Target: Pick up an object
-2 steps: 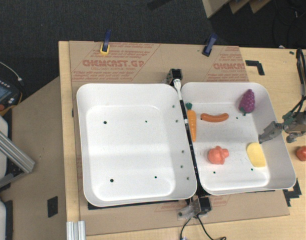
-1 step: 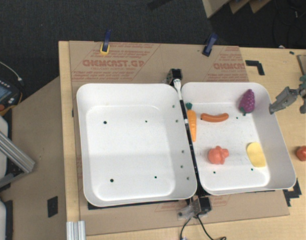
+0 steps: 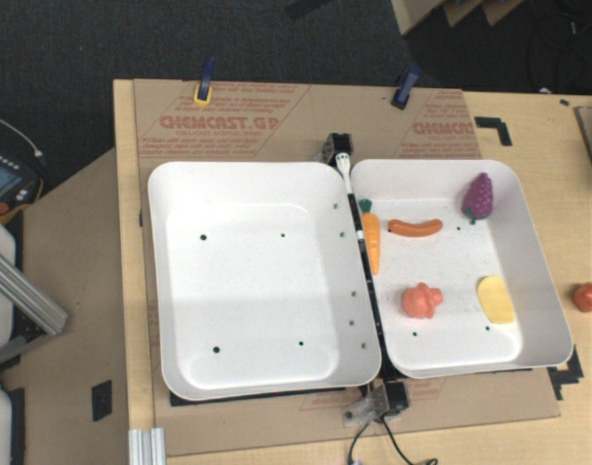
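Five toys lie in the right bin (image 3: 528, 260): a carrot (image 3: 371, 242) against its left wall, a sausage (image 3: 414, 228) just beside it, purple grapes (image 3: 478, 196) at upper right, a red piece (image 3: 421, 300) and a yellow piece (image 3: 495, 298) lower down. The red piece, well apart from walls and neighbours, looks the safest pick with a straight descent. No tool is near them, so its state cannot be told.

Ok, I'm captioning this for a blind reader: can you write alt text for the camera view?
Two shallow white bins sit side by side on a cardboard-covered bench. The right bin holds a toy carrot, sausage, purple grapes, a pink fruit and a yellow piece.
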You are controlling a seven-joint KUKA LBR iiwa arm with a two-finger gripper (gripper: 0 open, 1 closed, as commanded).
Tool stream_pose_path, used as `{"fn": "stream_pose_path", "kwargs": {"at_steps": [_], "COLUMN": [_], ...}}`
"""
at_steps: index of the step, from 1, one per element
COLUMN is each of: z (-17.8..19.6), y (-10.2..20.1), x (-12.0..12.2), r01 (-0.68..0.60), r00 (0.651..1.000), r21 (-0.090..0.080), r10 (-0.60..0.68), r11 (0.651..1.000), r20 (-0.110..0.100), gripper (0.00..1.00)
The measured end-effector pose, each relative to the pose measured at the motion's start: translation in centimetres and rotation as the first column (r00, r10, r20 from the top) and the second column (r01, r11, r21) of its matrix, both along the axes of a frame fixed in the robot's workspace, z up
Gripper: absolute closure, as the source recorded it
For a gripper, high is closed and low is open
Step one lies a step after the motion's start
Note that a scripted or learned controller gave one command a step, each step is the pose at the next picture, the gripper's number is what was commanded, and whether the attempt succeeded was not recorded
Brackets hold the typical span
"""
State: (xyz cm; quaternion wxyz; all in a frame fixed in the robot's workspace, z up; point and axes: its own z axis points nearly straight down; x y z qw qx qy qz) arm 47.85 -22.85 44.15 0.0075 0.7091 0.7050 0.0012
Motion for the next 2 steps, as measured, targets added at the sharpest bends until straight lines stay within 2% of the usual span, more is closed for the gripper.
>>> {"fn": "stream_pose_path", "kwargs": {"at_steps": [1, 2], "z": [9.6, 9.4], "y": [9.6, 19.8], "x": [0.2, 0.1], "r01": [-0.016, -0.017], "r00": [1.0, 1.0], "r21": [0.007, 0.011], "r10": [0.016, 0.018], "r11": [1.0, 1.0], "r20": [0.003, -0.011], "gripper": [0.0, 0.0]}}
